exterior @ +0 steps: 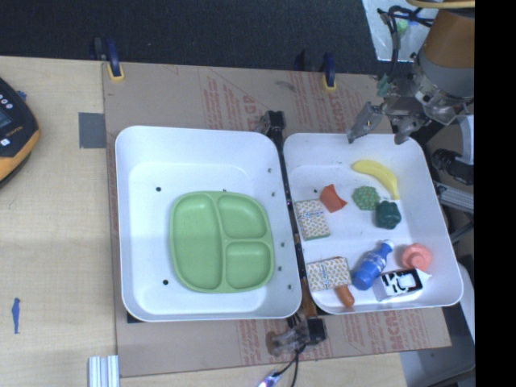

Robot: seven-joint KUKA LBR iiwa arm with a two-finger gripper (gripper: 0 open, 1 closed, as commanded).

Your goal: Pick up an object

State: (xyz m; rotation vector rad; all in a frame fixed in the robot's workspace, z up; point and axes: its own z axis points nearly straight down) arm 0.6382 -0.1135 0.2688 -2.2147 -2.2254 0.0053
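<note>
Several small objects lie in the right bin (435, 216), and any of them could be the one to pick up; the banana (377, 175) is the nearest to the gripper (379, 134), so I take it as the landmark. Just below the banana lie a pale green lump (365, 197) and a dark green one (388, 214), and to the left of them is an orange-red piece (331, 197). Further from the banana, toward the near edge of the bin, there are two patterned packets (312, 218) (327, 273), a blue bottle (370, 268), a pink cup (417, 256), a black and white box (401, 282) and a small orange thing (344, 296). Well to the left of the banana, the other bin (137, 216) holds a green tray (220, 241) with three compartments. The gripper hangs over the far edge of the right bin, above the banana and apart from it; its fingers are spread open and nothing is between them. I judge that the task is at the approach step, with no grasp made. The next move calls for bringing the open fingers over one object, perhaps the banana, with the fingers set across its narrow width, then descending and closing without pushing its neighbours.
</note>
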